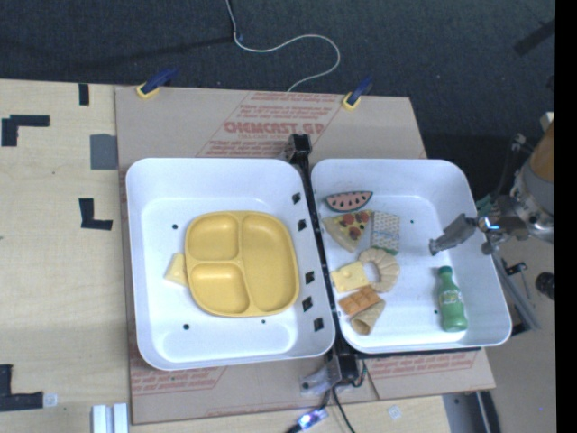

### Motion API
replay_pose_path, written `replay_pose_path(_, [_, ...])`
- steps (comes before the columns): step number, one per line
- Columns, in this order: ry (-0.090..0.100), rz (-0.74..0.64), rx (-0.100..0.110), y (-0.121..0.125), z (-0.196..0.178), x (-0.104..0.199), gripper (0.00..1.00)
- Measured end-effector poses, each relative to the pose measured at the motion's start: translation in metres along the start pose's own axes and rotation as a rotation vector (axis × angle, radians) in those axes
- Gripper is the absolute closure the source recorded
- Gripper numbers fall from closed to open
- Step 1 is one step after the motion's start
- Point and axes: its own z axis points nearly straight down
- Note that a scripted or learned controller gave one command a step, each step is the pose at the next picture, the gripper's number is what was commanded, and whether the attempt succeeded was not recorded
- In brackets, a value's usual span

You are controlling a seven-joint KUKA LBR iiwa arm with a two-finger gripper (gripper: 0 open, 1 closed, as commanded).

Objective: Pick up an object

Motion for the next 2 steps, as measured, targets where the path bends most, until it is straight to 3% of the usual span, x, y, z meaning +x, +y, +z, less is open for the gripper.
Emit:
replay_pose_path(1, [-0.003, -0.003, -0.011, 0.002, -0.006, 0.000, 0.00])
replay_pose_path(2, [-0.002, -0.003, -0.006, 0.008, 0.052, -0.007, 0.00])
